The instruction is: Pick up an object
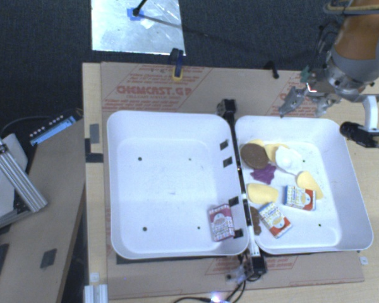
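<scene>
Both bins, the left bin (164,188) and the right bin (341,188), look like smooth white plastic with a soft sheen. They sit on a sheet of brown cardboard (151,84), matt and printed in red. The worktop (57,188) around it looks like pale matt wood. Beyond lies dark, rough carpet (38,43) with a shiny crinkled foil sheet (136,17) on it. The small packets (221,223) look glossy.

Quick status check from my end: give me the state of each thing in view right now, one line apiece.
claw: above the right bin's far rim, holding nothing visible
left bin: holds one small red-and-white packet
red-and-white packet: lying flat by the divider
right bin: holds a cluster of items
brown round piece: lying flat, touching yellow piece
white egg-shaped item: resting in the cluster
</scene>
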`<state>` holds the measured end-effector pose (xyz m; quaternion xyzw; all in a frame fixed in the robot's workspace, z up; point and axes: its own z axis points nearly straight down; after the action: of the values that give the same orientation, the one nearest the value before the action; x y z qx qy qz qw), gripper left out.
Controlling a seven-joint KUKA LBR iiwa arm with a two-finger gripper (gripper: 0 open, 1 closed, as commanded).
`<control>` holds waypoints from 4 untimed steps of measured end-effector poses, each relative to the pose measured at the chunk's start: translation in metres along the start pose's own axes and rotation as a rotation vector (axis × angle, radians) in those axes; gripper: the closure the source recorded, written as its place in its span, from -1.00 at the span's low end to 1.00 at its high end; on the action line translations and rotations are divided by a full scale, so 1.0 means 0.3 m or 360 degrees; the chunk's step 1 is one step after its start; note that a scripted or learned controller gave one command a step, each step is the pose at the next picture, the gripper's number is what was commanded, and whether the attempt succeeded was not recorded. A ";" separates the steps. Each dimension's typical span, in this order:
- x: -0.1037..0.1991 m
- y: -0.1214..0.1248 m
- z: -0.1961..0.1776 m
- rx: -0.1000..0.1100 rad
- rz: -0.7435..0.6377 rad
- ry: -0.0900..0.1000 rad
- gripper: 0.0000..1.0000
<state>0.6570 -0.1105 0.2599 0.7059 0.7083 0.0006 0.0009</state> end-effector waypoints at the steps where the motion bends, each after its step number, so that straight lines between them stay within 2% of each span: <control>1: 0.001 0.003 -0.038 -0.0007 -0.0005 0.0000 1.00; 2: 0.311 0.047 -0.332 -0.0017 -0.0018 0.0005 1.00; 3: 0.561 -0.020 -0.799 -0.0028 -0.0017 0.0008 1.00; 4: 0.806 -0.018 -0.319 0.0021 -0.0012 0.0002 1.00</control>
<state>0.6507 0.1314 0.3556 0.7032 0.7110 -0.0036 -0.0043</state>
